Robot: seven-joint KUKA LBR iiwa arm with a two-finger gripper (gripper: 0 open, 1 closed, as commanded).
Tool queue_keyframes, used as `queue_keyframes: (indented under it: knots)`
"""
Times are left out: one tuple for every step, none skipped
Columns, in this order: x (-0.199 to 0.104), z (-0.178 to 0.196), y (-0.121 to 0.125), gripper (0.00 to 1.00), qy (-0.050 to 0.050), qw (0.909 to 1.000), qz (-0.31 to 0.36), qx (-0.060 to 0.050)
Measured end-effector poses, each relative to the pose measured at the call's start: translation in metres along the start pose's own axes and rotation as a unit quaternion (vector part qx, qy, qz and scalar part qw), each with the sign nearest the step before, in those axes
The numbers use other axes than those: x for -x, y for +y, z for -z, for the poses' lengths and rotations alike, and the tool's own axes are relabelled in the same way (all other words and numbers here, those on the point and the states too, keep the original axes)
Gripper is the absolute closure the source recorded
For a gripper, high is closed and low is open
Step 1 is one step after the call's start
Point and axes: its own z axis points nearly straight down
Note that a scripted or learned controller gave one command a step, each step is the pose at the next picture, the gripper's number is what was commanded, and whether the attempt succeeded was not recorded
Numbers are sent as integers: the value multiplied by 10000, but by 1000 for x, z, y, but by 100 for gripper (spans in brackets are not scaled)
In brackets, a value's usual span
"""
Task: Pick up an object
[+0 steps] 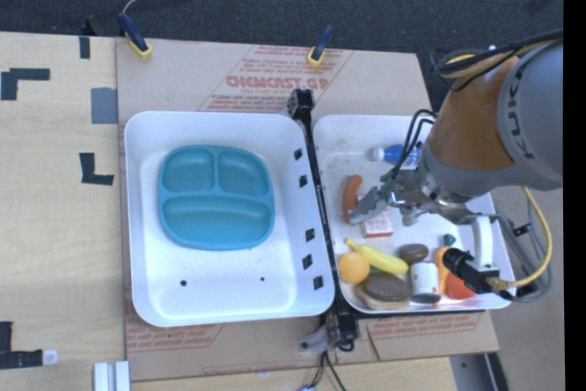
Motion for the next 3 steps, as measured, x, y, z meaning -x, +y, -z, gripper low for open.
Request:
queue_keyframes:
  knots:
    - [36, -96, 81, 0, -8, 10000, 0, 12]
    - [36, -86, 80, 100, -5, 10000, 2, 0]
    - [-25, 0, 31, 100, 0, 10000, 8, 5]
